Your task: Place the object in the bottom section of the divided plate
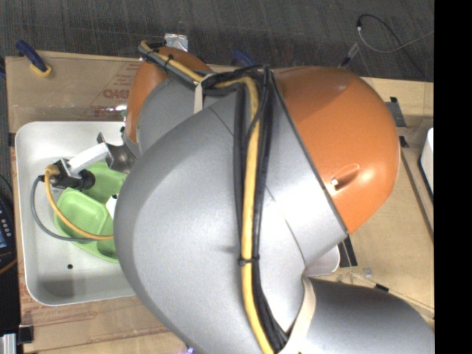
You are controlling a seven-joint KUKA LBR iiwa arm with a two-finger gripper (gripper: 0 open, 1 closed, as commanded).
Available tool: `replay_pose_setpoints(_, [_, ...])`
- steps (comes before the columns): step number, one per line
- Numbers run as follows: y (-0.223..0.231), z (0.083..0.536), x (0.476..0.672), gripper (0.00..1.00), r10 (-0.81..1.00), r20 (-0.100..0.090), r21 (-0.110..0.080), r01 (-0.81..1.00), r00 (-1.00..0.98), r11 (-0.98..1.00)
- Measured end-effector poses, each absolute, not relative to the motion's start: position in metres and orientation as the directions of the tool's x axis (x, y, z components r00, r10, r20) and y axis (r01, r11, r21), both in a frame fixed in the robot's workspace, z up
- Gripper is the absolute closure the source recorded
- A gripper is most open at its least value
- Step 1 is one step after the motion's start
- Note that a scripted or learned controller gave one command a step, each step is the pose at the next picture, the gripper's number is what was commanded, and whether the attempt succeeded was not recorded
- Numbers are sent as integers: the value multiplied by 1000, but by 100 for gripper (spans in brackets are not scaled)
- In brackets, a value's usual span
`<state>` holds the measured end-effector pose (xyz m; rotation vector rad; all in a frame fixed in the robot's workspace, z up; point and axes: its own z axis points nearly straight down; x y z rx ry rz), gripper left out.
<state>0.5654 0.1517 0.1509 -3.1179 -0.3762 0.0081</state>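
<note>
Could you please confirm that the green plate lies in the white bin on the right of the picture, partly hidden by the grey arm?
Not quite. The green plate lies in the white bin on the left of the picture, not the right, as the camera view shows. The rest holds: the grey arm does hide part of it.

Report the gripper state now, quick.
Gripper: cannot be told; the arm hides most of it by the green plate.
</note>
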Motion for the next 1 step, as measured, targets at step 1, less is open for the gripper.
replay_pose_setpoints(1, [164,117,614,100,213,23,-6,213,977,-977])
